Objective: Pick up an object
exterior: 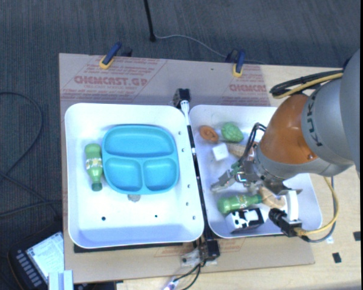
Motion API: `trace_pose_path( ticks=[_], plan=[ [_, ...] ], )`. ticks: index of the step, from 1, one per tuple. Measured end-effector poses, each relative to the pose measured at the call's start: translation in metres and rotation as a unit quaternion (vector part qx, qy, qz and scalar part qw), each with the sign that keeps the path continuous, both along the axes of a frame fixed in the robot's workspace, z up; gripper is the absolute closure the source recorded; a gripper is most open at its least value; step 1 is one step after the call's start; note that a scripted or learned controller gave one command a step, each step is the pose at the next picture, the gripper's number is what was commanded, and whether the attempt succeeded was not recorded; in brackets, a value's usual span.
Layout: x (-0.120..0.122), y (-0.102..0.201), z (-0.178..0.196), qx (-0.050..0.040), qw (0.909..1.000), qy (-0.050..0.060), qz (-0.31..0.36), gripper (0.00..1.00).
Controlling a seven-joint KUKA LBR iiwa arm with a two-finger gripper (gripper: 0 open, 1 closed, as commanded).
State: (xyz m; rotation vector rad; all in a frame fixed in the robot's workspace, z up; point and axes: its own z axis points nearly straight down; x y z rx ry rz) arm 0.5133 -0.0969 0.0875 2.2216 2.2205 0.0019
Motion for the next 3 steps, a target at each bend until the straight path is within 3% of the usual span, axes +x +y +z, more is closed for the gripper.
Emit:
trace_pose_path(
  ticks=[1, 2, 3],
  plan=[
    [0.002, -0.001, 0.011, -0.0007, 1.0, -0.003, -0.001, 1.0],
    [0.001, -0.001, 0.011, -0.0006, 1.0, -0.002, 0.0, 0.0],
    [-0.026, 0.0, 0.001, -0.002, 1.0, -0.006, 0.0, 0.0]
  ],
)
